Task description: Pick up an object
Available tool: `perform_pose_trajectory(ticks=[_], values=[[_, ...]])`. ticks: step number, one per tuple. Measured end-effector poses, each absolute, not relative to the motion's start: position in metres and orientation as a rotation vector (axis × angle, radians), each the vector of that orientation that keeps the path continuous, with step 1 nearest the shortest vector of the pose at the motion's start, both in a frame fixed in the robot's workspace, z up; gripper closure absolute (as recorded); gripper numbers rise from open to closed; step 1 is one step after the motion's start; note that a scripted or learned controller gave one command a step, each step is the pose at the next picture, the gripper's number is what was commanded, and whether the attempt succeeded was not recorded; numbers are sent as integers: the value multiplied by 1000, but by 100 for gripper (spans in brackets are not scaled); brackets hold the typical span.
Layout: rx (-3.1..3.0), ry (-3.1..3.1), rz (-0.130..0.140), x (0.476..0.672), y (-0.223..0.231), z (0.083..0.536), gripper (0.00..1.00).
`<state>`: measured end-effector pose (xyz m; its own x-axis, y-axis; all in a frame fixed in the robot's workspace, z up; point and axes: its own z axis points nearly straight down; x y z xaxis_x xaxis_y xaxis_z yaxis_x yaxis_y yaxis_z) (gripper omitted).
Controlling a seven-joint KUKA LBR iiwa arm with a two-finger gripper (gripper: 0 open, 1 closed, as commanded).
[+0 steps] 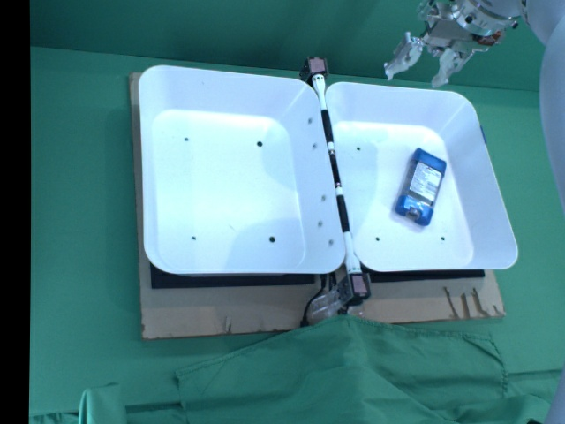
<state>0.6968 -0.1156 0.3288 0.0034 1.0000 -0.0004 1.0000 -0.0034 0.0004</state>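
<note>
A blue packet with a white label lies flat in the right bin, toward its right side. My gripper hangs high above the far edge of that bin, well up and back from the packet. Its fingers are spread apart and nothing is between them.
The left bin sits beside the right one, with a black-and-white bar along the seam between them. Both rest on a cardboard sheet over green cloth. A rumpled fold of cloth lies at the front.
</note>
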Motion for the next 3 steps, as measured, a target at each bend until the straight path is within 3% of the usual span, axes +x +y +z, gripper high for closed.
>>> perform_pose_trajectory(ticks=[1,2,3], values=[[2231,2219,-8,643,-104,243,0],[2223,2207,10,567,-120,184,0],[2216,2212,16,628,-168,185,0]])
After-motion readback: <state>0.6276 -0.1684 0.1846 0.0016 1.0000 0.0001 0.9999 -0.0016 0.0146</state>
